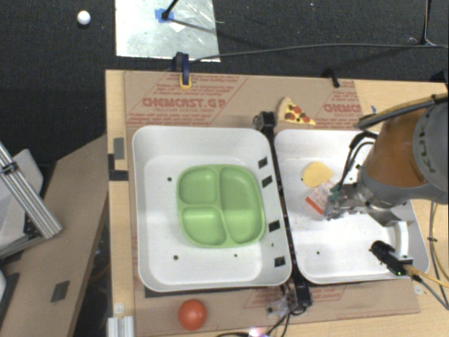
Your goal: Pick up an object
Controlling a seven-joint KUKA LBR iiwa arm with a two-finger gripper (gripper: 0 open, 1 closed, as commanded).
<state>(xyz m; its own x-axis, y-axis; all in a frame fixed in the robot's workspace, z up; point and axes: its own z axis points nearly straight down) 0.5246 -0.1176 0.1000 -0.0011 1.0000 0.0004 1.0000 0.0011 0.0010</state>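
Whether the fingers were apart or together could not be told, for the gripper was a dark blur low in the right bin, right against a small clear packet with a red end; no grasp could be made out. Just at the packet's 12 o'clock lay a flat, rounded yellow piece, smooth and matte. Both bins were shallow, glossy white plastic with rounded corners, joined by black clips along the shared wall. Inside the left bin rested a pale green, rounded-square plate with four compartments. Outside the bins, on the brown printed cardboard, a toy pizza slice sat at the right bin's 11 o'clock, and a round red-orange ball lay at the left bin's 6 o'clock.
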